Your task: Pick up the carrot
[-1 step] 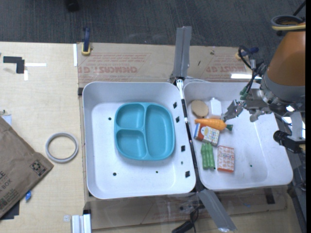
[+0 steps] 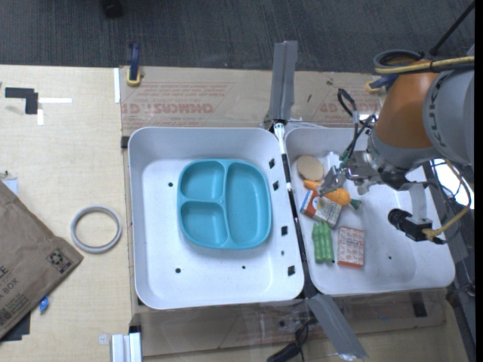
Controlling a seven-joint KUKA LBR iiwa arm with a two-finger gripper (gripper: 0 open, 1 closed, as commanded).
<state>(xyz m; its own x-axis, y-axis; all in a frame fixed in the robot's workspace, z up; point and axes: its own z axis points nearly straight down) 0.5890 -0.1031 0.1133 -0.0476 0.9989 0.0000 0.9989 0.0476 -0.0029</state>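
The carrot (image 2: pixel 341 197), a small orange piece with a bit of green at its right end, lies in the right bin (image 2: pixel 400 277) near that bin's upper left, among other toy foods. My gripper (image 2: pixel 333 182) hangs just over the carrot's upper left side, at or very near it. The grey arm with its orange band (image 2: pixel 404 108) reaches in from the right and covers the bin's upper right part. Whether the carrot is actually gripped is hidden by the wrist.
Close around the carrot lie a tan disc (image 2: pixel 309 166), a red packet (image 2: pixel 308 202), a pale wrapper (image 2: pixel 328 212), a green pod (image 2: pixel 323 242) and a red-and-white box (image 2: pixel 351 246). The left bin (image 2: pixel 151 262) holds a teal divided plate (image 2: pixel 225 204). A tape ring (image 2: pixel 96 228) lies on the bench.
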